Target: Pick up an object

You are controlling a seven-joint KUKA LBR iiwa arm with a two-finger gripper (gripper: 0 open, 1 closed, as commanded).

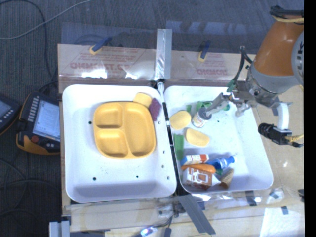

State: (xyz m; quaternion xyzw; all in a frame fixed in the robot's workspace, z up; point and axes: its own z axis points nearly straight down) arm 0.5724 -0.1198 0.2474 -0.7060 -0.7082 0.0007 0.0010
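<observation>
My gripper [203,114] hangs low over the upper middle of the right bin [249,147], reaching in from the right. Its tip is just right of a pale yellow lump [180,118] and above a second yellow piece [197,138]. A green item [191,107] lies just behind the tip, partly covered by it. I see nothing held clear of the bin.
The right bin's front holds a red-and-white bottle [195,159], a blue bottle [220,161], an orange-brown packet [197,176] and a green strip [178,143]. In the left bin [79,181] sit a yellow divided tray [124,130], a yellow piece [143,98] and a purple item [156,108].
</observation>
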